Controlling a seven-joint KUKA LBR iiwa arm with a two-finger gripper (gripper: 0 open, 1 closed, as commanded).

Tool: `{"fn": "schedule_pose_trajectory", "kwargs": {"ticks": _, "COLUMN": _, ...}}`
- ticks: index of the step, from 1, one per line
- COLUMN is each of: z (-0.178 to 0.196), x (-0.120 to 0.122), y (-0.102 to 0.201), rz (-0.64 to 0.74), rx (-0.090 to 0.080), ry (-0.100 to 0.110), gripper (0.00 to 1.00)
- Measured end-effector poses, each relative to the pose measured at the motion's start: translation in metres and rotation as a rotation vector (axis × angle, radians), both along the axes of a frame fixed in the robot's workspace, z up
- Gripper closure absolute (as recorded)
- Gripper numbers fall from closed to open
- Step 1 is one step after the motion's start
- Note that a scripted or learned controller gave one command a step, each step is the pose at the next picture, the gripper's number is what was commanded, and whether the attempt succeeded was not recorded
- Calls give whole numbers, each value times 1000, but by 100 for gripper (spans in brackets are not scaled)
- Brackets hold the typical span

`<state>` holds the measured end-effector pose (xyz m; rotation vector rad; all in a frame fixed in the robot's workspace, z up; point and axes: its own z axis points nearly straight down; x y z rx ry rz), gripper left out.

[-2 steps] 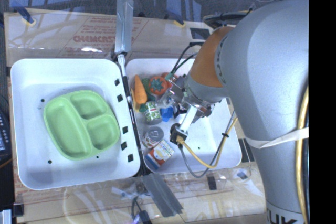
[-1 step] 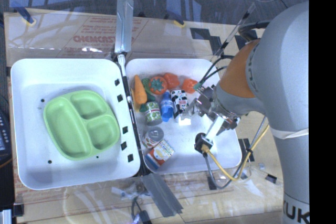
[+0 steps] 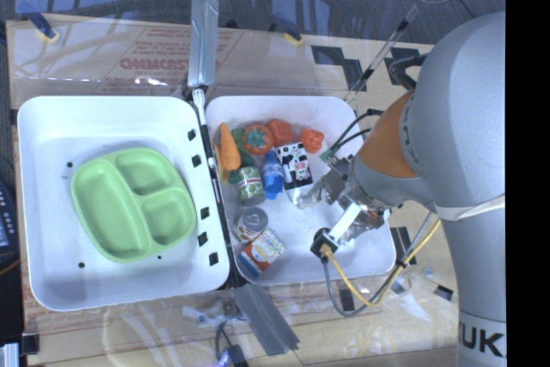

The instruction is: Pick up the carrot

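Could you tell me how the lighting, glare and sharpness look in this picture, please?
In the camera view the light is even and soft, with only faint shadows inside the white bins; the clear sheet behind them catches pale glare; the carrot is sharp enough to pick out, while the arm, nearest the lens, looks slightly soft.

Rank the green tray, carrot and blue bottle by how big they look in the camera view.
Largest: green tray.
Then carrot and blue bottle, which look about alike, so I won't rank them.
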<state>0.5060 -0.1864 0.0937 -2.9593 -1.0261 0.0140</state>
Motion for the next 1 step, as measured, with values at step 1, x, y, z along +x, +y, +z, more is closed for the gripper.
{"fn": "schedule_pose_trajectory", "kwargs": {"ticks": 1, "z": -3, "x": 10, "y": 3, "rz": 177, "rx": 2, "ry": -4, "gripper": 0}}
